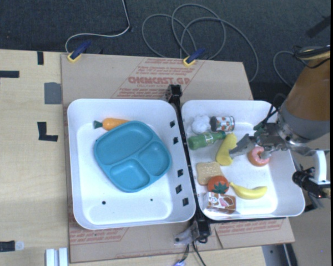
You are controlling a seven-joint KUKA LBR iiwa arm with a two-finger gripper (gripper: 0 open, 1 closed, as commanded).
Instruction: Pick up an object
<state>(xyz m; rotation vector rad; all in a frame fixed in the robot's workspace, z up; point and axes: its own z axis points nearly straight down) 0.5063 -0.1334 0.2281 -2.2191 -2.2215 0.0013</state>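
Camera view from above: the grey arm's two-finger gripper [254,144] hangs low in the right white bin [283,206], dark fingers spread wide with nothing between them. A pink ring-shaped toy doughnut [260,157] lies just below the fingertips, a yellow toy pepper [227,149] just to their left, and a yellow toy banana [249,191] farther below. Nothing is lifted yet; closing on something and raising it both seem left to do.
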